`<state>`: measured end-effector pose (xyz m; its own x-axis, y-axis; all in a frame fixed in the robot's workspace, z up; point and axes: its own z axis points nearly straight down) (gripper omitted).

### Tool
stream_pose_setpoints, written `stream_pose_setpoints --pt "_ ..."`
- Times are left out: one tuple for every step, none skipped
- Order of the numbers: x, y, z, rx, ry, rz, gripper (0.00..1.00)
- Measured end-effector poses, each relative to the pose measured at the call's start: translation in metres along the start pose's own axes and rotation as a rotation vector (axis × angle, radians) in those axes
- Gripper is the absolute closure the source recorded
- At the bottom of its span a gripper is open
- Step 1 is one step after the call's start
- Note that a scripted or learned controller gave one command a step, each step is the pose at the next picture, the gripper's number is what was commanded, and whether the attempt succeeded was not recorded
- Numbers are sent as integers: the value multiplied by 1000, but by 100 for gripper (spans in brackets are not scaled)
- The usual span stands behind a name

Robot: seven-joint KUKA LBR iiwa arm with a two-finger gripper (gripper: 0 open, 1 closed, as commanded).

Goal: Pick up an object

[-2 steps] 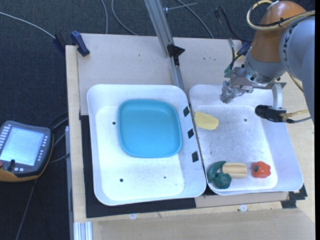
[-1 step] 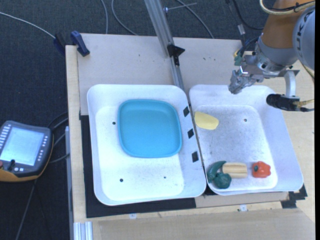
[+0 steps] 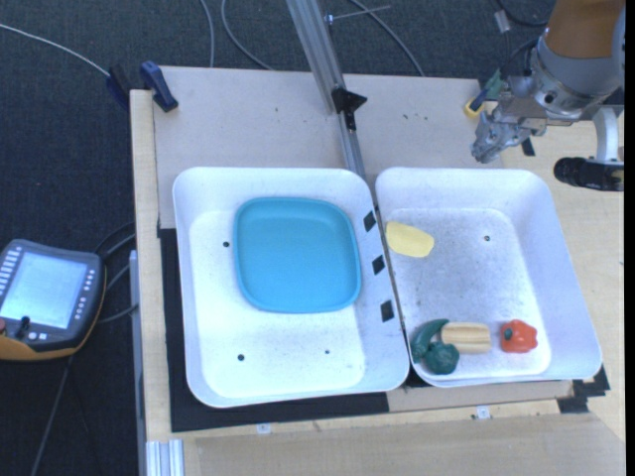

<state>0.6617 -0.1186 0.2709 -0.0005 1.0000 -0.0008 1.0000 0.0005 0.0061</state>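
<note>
The gripper (image 3: 490,151) hangs over the table (image 3: 258,117) just beyond the far rim of the right bin (image 3: 561,266), nothing between its tips. Candidates lie in that bin: a yellow piece (image 3: 409,239) near the dividing edge, and along the near wall a green piece (image 3: 435,346), a tan block (image 3: 466,337) and a red piece (image 3: 517,336) bunched together. The yellow piece sits alone, so it looks the cleanest pick: come in over it, drop straight. Whether the jaws are spread or closed, I cannot tell from here. The left bin (image 3: 198,266) carries a blue tray (image 3: 298,254)
</note>
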Motion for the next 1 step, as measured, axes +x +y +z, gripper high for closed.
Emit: stream_pose_setpoints --pt "53 -27 -2 5 2 -4 100"
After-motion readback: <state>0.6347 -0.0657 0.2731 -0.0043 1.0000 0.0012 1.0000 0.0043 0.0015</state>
